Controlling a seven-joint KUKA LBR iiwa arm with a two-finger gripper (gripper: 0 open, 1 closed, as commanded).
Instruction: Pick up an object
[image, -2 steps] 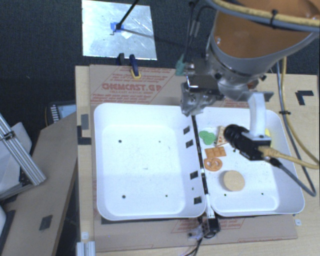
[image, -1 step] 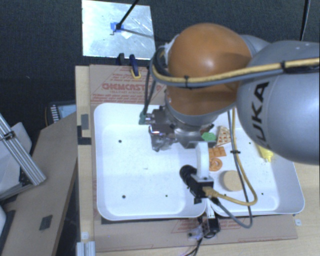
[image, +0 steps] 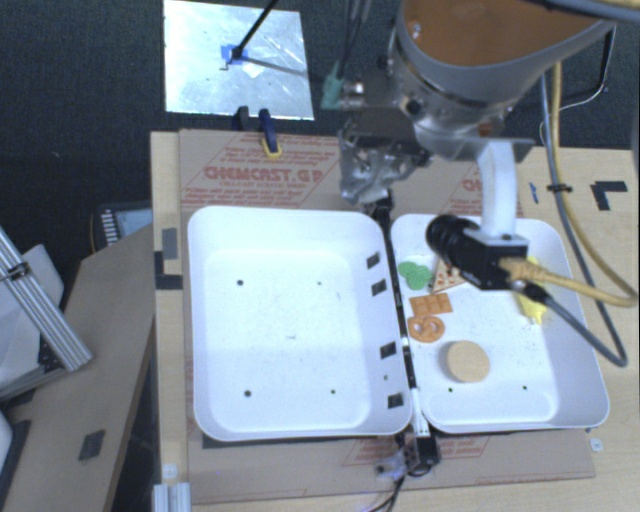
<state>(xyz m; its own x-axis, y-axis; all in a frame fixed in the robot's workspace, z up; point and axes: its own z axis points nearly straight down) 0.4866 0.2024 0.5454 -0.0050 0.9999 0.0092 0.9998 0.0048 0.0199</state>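
Objects to grab all sit in the right bin (image: 562, 392), w/ the left bin (image: 290, 330) touching it along the middle rim. Gripper (image: 372, 188) hangs over the far end of that rim, and tbh can't tell if it's open or closed, or holding anything. Biggest to smallest: tan disc (image: 466, 361) toward the front, orange waffle square (image: 432, 303), orange pretzel (image: 427, 327) just in front of the square, green piece (image: 412, 271) near the divider.
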